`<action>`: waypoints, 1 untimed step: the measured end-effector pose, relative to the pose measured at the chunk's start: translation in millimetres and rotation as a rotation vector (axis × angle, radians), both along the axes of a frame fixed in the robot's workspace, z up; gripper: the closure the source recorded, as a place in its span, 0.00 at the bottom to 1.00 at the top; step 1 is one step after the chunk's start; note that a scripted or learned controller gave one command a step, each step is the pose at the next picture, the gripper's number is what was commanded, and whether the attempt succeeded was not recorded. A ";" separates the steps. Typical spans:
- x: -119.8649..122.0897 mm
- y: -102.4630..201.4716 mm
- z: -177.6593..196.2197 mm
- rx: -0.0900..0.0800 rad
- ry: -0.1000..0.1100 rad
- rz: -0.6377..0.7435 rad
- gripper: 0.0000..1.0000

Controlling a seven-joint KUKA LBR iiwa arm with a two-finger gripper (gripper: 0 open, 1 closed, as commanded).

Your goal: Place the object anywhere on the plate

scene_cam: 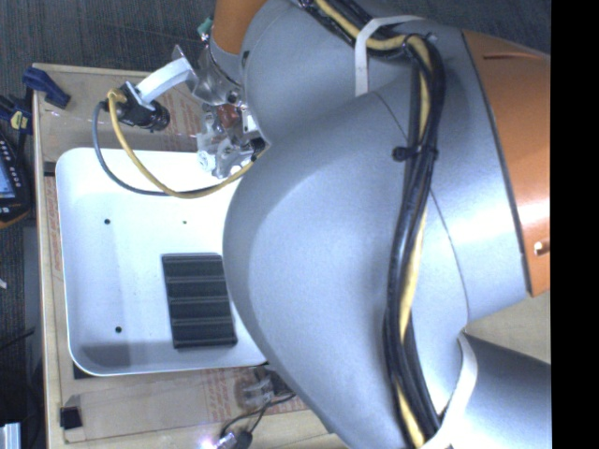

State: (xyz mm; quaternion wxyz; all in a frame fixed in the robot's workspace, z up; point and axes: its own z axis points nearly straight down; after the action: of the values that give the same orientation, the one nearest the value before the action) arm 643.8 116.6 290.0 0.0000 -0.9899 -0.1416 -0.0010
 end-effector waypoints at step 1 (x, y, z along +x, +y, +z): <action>-12.6 -43.6 88.4 0.003 0.006 0.257 1.00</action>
State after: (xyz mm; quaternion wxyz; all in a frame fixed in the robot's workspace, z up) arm 631.2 73.0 378.3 0.0020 -0.9635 -0.2675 0.0020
